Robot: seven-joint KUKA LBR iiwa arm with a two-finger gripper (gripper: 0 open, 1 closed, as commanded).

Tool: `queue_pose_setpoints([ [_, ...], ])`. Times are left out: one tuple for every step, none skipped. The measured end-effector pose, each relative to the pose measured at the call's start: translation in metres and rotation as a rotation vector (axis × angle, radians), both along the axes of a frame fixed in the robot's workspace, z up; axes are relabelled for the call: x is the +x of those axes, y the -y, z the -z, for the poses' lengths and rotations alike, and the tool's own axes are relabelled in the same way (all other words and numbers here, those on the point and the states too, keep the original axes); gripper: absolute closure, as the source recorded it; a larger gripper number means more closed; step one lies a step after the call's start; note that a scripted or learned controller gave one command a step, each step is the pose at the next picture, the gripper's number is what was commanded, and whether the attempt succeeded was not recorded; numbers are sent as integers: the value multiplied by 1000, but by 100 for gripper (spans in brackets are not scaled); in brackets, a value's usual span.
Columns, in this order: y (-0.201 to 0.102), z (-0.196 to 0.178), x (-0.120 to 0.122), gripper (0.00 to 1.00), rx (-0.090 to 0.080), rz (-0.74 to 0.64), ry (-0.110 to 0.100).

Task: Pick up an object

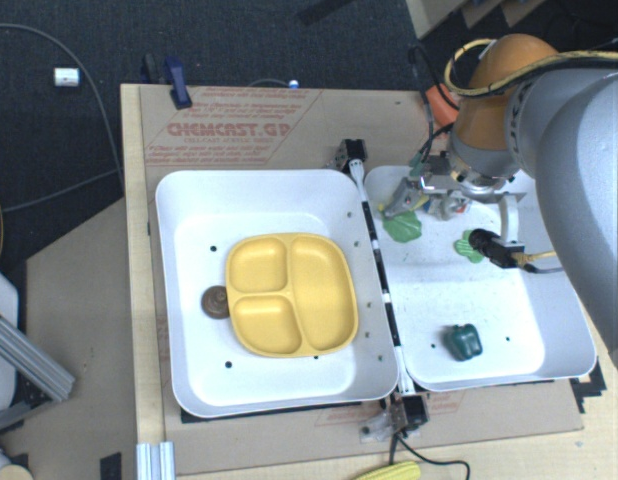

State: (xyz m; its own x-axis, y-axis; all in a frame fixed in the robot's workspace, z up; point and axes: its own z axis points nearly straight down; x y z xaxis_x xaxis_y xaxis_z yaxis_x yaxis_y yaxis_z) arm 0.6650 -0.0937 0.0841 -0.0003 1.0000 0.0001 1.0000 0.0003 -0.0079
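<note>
**Just right of the yellow plate, the gripper hangs low over a green piece**

Everything is placed here from the yellow plate [291,295], a three-compartment dish lying flat in the middle of the left bin [189,208]. A brown disc [216,302] sits on the bin floor at the plate's left edge, touching it or very nearly so.

To the plate's right, across the seam where the two bins meet, lies the right bin [549,340]. The gripper [407,204] is up and to the right of the plate, near that bin's far corner. Whether it is released or clenched cannot be told from this slant, and nothing can be seen grasped in it. A green piece [403,228] lies on the bin floor directly beneath it, the closest of the loose things to the plate's upper right corner. Whether the two touch is unclear.

Farther right of the plate, at about the same height, is a small green scrap [470,249]. A dark green lump [464,342] rests well apart from both, right of the plate's lower edge.

The grey arm [579,168] fills the space farthest right of the plate, with its orange band [499,78] above the gripper.
</note>
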Motion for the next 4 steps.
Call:
queue_pose_setpoints([
  [0,0,0,0,-1,1,0],
  [7,0,0,0,0,0,2],
  [-1,0,0,0,-2,1,1],
  [2,0,0,0,0,1,1],
])
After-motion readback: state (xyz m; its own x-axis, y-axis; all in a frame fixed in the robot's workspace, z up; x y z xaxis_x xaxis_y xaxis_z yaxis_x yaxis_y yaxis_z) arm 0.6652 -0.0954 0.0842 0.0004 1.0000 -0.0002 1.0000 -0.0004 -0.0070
